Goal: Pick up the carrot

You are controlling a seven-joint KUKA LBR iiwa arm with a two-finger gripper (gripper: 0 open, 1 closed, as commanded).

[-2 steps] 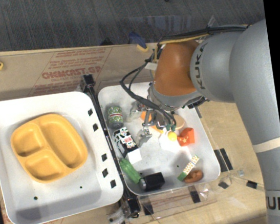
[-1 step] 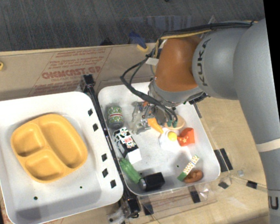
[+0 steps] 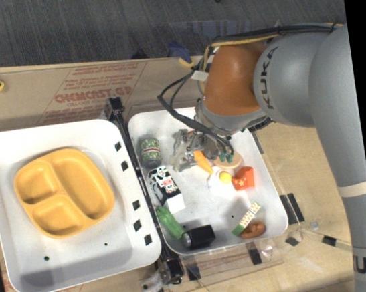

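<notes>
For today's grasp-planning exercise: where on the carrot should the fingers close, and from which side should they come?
Grip the carrot across its narrow width near mid-length, coming straight down from above. It lies flat and slanted in the right bin, close beneath the gripper, with toys crowding its lower end, so a side approach looks blocked.

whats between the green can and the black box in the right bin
In the camera view, between the green can and the black box lie a black-and-white cow-patterned item and a green stick-like item.

I'm seeing the bench [image 3: 60,91] carrying two white bins: left bin [image 3: 1,201] sitting at nine o'clock, right bin [image 3: 271,197] at three.
</notes>
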